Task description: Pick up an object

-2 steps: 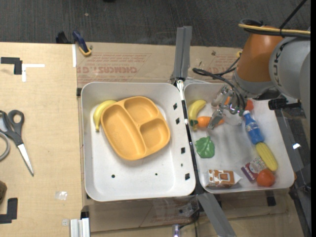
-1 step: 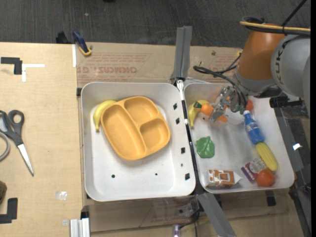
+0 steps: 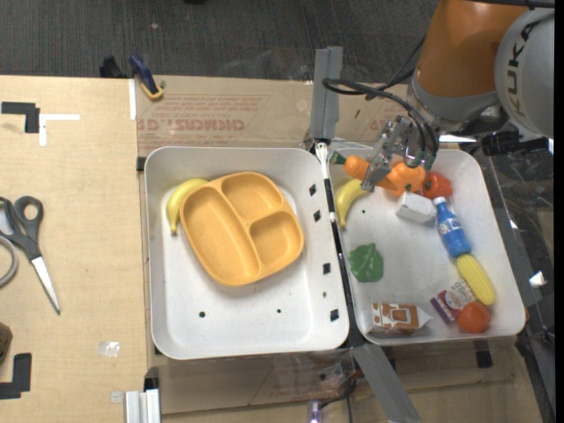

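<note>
Gripper [image 3: 385, 167] low at far left of right bin [image 3: 493, 236], over carrot [image 3: 401, 174] beside banana [image 3: 349, 199], placed for a grab; grip state impossible to tell, possibly touching carrot.

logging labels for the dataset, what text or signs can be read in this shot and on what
Red print on the cardboard sheet behind the bins: it appears upside down and mirrored, too faint to read for sure.
Letters on the arm: cut off at the edge, not readable.
Label on the blue bottle: too small to read.
Print on the brown carton: too blurred to read.
Purple packet: print too small to read.
</note>
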`<state>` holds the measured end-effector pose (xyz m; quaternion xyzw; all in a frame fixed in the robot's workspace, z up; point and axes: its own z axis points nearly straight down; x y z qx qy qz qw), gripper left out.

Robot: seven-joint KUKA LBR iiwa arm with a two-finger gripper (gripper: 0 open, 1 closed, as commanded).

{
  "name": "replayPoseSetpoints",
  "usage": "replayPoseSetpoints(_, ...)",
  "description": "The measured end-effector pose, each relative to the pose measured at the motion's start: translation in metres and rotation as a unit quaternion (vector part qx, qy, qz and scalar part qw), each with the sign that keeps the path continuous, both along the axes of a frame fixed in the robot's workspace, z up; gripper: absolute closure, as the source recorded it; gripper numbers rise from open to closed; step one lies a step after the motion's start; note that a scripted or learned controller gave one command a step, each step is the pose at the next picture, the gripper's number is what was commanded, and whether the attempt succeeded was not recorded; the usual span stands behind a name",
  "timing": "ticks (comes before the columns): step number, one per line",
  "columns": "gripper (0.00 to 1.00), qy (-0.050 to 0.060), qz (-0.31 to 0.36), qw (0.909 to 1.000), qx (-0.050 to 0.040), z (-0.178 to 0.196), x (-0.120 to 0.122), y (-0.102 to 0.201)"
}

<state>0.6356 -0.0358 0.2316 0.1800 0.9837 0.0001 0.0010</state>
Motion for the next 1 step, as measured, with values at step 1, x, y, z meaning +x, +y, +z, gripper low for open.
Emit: replayPoseSetpoints(1,1.00,0.003,-0.039,0.9992,-0.0002,-0.0321,-0.0800,0.0446)
